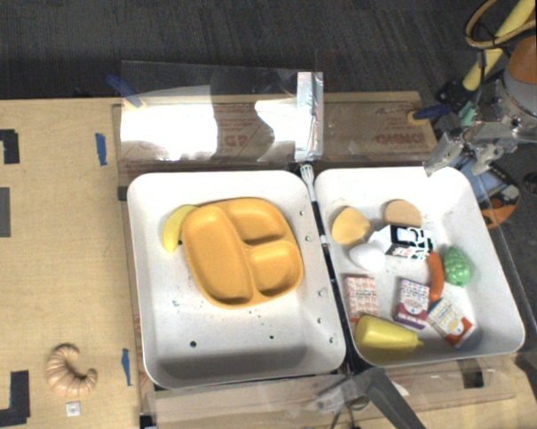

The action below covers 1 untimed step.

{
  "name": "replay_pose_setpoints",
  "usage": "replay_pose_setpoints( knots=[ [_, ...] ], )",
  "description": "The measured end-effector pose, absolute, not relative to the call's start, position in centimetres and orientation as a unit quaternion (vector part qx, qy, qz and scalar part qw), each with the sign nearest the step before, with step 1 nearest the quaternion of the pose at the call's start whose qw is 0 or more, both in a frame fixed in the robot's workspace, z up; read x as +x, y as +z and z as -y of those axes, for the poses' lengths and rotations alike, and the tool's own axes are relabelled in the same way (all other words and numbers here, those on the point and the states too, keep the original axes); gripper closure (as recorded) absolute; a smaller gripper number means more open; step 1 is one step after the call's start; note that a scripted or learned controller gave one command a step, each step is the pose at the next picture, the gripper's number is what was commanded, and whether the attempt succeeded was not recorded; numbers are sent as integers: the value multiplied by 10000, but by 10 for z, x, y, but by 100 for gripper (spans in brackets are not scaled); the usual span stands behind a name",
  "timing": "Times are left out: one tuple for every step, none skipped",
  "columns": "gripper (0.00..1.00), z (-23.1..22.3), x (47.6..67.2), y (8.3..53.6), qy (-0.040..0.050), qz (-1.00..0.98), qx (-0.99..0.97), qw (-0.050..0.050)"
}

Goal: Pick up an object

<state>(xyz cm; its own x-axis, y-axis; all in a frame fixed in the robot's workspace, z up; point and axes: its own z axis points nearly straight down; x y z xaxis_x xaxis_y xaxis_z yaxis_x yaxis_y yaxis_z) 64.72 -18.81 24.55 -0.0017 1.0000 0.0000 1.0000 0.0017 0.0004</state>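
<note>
- The pale wooden surface [57,263] carries two shallow white bins side by side, and a coiled tan toy shaped like a shrimp [71,369] lies on it well apart from both.
- The left white bin [221,345] holds a large orange plastic divided tray [242,250], with a yellow banana-shaped toy [171,227] touching the tray's far left edge.
- The right white bin [493,270] holds the likely picks, crowded together: two tan bread-like pieces [349,225], a black-and-white printed carton [410,240], a knobbly green ball [457,267], an orange carrot-like stick [435,275], three small printed packets [414,301] and a yellow oblong block [385,335].
- The grey arm's end effector [479,142] hovers beyond the right bin's far right corner, just outside the rim; whether it is wide or narrow I cannot tell.
- Risk, as I judge it: the crowding may let a descent strike two items at once, or nudge one aside.
- Flat packets lying on the bin floor offer little to pinch; a slip seems likely.
- The bin rim stands between the end effector and the nearest items.
</note>
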Motion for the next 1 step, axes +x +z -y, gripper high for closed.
replay_pose_setpoints(
  knots=[
    [0, 193, 595, 117, 77, -6678, 7442, 102]
  ],
)
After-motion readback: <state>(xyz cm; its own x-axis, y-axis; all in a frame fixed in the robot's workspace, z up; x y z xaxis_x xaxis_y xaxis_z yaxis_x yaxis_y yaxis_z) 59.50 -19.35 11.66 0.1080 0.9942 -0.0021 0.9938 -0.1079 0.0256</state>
